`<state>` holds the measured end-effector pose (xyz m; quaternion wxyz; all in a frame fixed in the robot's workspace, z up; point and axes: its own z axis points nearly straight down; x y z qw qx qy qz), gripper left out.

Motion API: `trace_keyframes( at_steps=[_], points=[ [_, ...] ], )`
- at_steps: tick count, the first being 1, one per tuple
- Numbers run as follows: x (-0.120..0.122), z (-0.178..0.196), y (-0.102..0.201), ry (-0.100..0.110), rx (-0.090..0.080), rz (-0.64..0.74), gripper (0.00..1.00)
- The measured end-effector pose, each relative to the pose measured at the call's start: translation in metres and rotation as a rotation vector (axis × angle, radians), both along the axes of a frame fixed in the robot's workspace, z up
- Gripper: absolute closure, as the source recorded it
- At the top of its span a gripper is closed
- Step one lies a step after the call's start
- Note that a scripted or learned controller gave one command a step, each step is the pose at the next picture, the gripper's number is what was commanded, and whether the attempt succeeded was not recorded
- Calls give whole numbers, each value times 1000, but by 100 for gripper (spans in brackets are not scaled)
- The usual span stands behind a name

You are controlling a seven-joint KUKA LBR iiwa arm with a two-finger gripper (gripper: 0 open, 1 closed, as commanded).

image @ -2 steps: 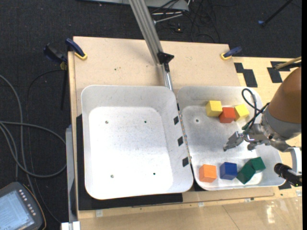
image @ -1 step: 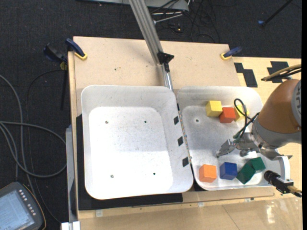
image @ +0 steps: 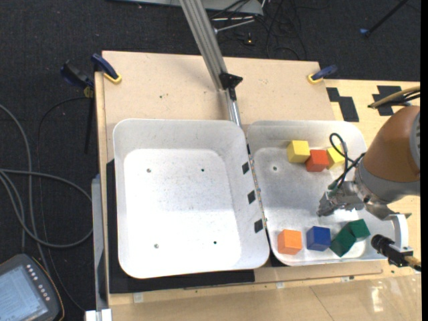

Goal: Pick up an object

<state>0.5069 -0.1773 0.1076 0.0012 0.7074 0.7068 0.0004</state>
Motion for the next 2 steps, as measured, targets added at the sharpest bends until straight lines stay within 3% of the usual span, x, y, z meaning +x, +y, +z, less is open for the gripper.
trace_keyframes(
  at_steps=[2],
  points=[
    [10, 112, 9, -4, -1, 5, 100]
  ],
)
